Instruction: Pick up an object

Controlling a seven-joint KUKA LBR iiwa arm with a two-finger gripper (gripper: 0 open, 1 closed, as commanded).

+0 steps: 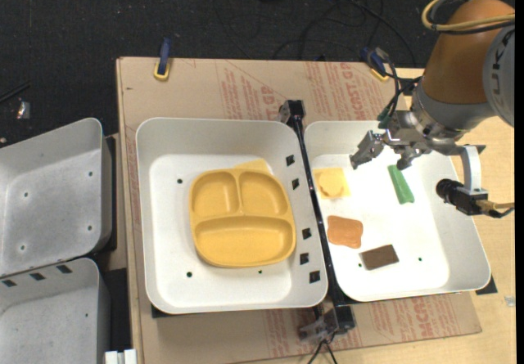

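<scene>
Sitting in the left bin (pixel 155 190) is a yellow divided tray (pixel 242 219). Right bin (pixel 458 260) has four bits: a pale yellow piece (pixel 332 182), an orange piece (pixel 345 231), a brown block (pixel 379 257) and a green stick (pixel 400 186). Gripper (pixel 383 154) hangs over that bin's far side with fingers spread, holding nothing, green stick just beside it. Red print on the cardboard (pixel 246 84) under the bins is too faint to read properly.

Two white bins on a desk (pixel 213 80), yellow divided tray (pixel 242 219) in the left bin (pixel 155 190), end effector (pixel 385 155) with fingers spread over the right bin (pixel 458 260), green stick (pixel 400 186), yellow piece (pixel 332 182), orange piece (pixel 345 231), brown block (pixel 379 257) below
</scene>
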